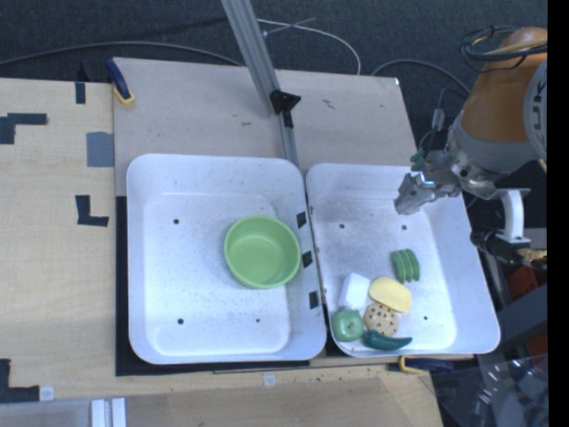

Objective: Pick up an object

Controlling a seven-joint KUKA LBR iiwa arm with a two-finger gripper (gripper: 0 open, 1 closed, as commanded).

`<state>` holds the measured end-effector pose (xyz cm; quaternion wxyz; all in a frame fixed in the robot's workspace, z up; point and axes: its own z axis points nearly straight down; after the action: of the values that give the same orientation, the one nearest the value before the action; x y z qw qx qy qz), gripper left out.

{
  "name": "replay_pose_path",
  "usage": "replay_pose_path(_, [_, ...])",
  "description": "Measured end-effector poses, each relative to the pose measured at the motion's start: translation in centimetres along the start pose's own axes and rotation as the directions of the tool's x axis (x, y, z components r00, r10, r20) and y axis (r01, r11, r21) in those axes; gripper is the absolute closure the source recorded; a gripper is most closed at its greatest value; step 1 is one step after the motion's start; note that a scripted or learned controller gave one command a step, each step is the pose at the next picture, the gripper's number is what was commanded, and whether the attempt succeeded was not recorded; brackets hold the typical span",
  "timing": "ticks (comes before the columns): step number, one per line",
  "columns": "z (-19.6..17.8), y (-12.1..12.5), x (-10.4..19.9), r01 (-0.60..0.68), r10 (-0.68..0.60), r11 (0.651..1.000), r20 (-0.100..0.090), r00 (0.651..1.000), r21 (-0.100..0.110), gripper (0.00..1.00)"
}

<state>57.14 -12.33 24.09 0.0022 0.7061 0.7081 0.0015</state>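
Observation:
My gripper [407, 199] hangs over the upper right part of the right bin [356, 194], with nothing seen between its fingers. Below it in that bin lie a small green ridged piece [405, 265], a yellow piece [391, 294], a tan speckled round piece [380, 317], a white block [356, 288], a green apple-like ball [347, 326] and a dark green pepper [388, 341]. These cluster at the bin's lower middle, well apart from the gripper. A green bowl [261, 252] sits upright in the left bin [169, 238].
A metal pole [253, 47] slants down from the top to the seam between the bins. Cables [311, 34] lie on the dark floor behind the bench. A blue and yellow clamp [119, 83] sits at the board's upper left corner.

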Motion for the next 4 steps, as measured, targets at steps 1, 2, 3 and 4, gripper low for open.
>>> replay_pose_path(1, [-4.8,0.1,0.0,-0.001,0.001,1.000,0.000,1.000,0.001,1.00])
replay_pose_path(2, [-3.8,-1.5,6.0,0.003,-0.003,1.000,-0.003,1.000,0.008,1.00])
replay_pose_path(3, [-3.4,-3.1,11.0,0.003,-0.003,1.000,-0.002,1.000,0.009,1.00])
replay_pose_path(4, [-1.9,-4.6,16.7,0.004,-0.004,1.000,-0.003,1.000,0.010,1.00])
